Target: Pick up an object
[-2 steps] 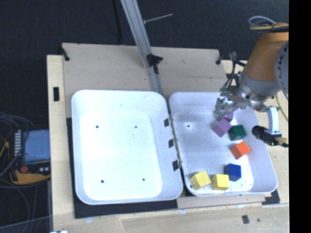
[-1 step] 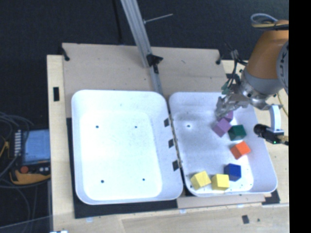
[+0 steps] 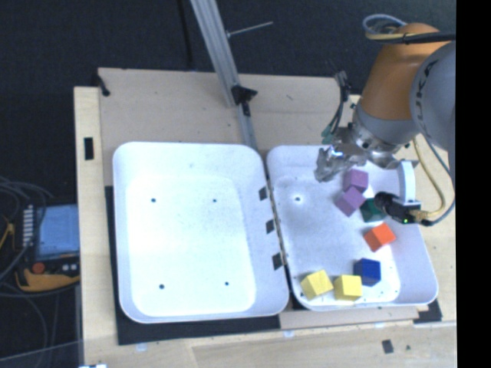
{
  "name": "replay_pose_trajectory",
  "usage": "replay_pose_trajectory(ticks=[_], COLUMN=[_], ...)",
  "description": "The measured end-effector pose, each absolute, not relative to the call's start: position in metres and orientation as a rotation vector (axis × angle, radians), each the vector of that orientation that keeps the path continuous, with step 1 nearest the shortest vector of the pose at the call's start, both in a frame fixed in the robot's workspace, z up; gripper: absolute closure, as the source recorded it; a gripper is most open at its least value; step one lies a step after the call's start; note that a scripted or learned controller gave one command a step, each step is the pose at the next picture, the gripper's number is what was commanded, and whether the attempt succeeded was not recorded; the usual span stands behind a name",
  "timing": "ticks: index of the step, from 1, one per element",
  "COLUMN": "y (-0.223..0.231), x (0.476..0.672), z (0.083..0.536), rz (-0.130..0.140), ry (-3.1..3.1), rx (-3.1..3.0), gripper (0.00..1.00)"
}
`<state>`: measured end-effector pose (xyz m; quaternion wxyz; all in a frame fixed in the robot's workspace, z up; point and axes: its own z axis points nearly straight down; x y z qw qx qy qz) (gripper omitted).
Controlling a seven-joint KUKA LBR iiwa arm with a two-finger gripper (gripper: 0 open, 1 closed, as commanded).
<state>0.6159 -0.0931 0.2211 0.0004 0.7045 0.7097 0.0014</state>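
My gripper (image 3: 328, 164) hangs over the far part of the right bin (image 3: 307, 221), just left of two purple blocks (image 3: 352, 190). Nothing shows between its fingers. Further right lie a dark green block (image 3: 374, 209) and an orange block (image 3: 379, 237). Near the bin's front edge sit a blue block (image 3: 368, 271) and two yellow blocks (image 3: 331, 285). The arm's orange band (image 3: 395, 67) rises above the wrist at the upper right.
The left bin (image 3: 192, 228) lies beside the right one. A slanted metal rail (image 3: 222, 60) runs from the top down to the gap between the bins. Cables and a blue box (image 3: 57, 232) sit off the bench's left side.
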Motion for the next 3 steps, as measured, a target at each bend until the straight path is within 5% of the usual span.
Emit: replay_pose_trajectory(ticks=[3], y=[0.046], x=[0.598], z=[0.235], rz=[-0.001], ry=[2.23], rx=[2.215], gripper=[1.0])
